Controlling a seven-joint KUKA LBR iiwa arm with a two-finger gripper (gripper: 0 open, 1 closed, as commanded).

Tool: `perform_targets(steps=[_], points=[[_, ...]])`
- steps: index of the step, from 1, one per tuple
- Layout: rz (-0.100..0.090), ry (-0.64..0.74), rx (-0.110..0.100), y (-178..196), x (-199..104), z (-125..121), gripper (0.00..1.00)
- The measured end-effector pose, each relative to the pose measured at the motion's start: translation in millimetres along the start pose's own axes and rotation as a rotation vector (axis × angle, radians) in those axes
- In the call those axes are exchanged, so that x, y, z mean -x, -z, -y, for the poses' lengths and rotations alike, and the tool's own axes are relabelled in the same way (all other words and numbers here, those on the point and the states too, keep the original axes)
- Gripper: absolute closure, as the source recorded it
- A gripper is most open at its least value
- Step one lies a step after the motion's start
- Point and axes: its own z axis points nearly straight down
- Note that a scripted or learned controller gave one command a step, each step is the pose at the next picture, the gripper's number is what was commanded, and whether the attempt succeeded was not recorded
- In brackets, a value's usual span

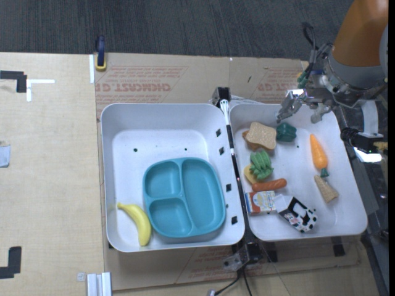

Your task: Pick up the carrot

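A KUKA arm's claw hangs over the far edge of the right bin, its 2 fingers spread apart with nothing between them.

Far to the claw's left, a blue clamp sits on the desk. Well to the claw's left and nearer the camera, the left bin holds 2 items: a yellow banana along its near-left side, just beside a blue 3-compartment plate.

In the right bin, below and left of the claw, a slice of bread lies with a green vegetable just in front of it. Nearer still come a red sausage, touching the green vegetable, then a small printed carton. A dark green toy piece rests just under the claw, beside the bread. A black-and-white cow-pattern pouch lies at the bin's near side.

The orange carrot lies flat on the bin floor, just right of the claw and a little nearer the camera, apart from the fingers, its green top pointing toward the camera. A tan wedge lies just past that top.
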Motion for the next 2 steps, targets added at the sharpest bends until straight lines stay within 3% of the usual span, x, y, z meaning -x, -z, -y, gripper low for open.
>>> perform_targets(steps=[1, 2], points=[[0.0, 0.064, -0.001, -14.7, 68.7, 15.6, 0.0], [-0.001, -0.036, -0.002, -107.1, 124.2, 21.9, 0.0]])
